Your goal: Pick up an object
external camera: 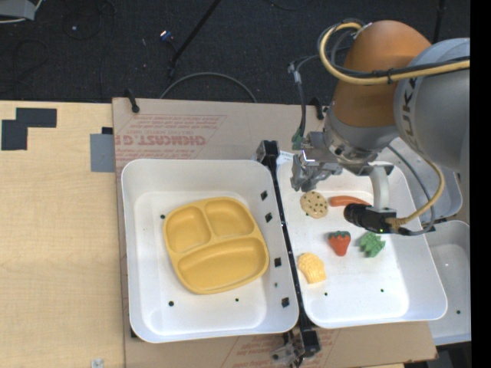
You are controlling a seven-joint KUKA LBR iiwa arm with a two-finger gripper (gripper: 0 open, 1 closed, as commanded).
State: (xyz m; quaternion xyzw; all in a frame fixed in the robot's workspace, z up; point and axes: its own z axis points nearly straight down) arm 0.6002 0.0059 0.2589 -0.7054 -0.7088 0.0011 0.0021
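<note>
The right bin [414,297] holds several small toy foods. A round speckled cookie [314,203] lies near its back left, with an orange-red sausage-like piece [347,201] just to its right. A red strawberry [340,241] and a green leafy piece [371,244] sit mid-bin, and a yellow chunk [311,267] lies nearer the front left. My gripper [307,177] hangs over the bin's back left corner, just above and behind the cookie. Nothing appears held in it.
The left bin [146,205] holds a yellow divided plate [215,244]. A black divider rail [278,228] runs between the bins. A black fitting and cables [372,219] of the arm hang over the right bin near the strawberry. Cardboard lies under both bins.
</note>
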